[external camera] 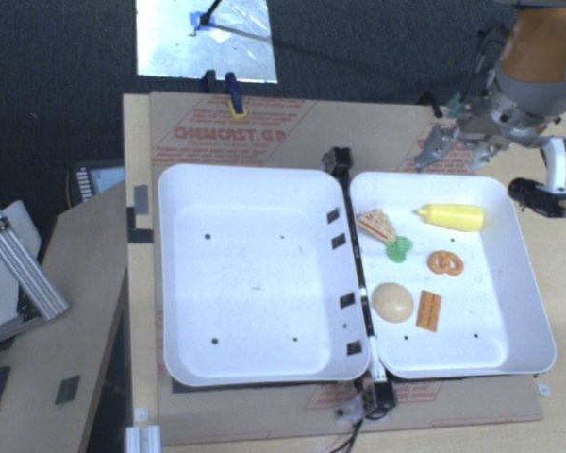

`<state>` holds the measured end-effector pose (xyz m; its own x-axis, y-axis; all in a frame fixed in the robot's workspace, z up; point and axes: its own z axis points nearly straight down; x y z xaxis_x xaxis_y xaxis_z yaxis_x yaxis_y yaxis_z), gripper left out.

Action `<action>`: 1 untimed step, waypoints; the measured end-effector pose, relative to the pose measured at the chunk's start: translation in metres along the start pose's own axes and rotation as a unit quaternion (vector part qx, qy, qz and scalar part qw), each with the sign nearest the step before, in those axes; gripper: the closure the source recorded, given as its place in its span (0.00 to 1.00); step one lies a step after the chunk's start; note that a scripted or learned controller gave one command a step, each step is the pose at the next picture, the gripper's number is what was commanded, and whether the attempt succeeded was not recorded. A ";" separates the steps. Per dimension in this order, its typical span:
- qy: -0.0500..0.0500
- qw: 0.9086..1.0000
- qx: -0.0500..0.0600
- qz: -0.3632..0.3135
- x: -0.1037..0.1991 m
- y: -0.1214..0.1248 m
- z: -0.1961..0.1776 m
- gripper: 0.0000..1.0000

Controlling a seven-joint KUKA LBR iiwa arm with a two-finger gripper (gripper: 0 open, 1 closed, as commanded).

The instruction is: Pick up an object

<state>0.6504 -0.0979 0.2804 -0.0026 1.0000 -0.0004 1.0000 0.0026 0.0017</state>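
Five small objects lie in the right bin [524,291]; nearest its far edge is the yellow bottle [453,217]. Above that edge hangs the pincer [453,146], nothing visibly held, its opening unclear; best descend squarely across the bottle's width

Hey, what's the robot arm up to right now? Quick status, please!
Gripper above the right bin's far edge, holding nothing. Yellow bottle, pretzel, bun, wafer, sandwich wedge lying in the bin. Nothing in the way.
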 end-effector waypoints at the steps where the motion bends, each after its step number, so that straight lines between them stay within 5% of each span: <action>1: 0.000 1.000 -0.002 -0.001 0.000 0.001 -0.012 1.00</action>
<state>0.6513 -0.0976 0.2920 -0.0056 1.0000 -0.0002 1.0000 0.0056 0.0058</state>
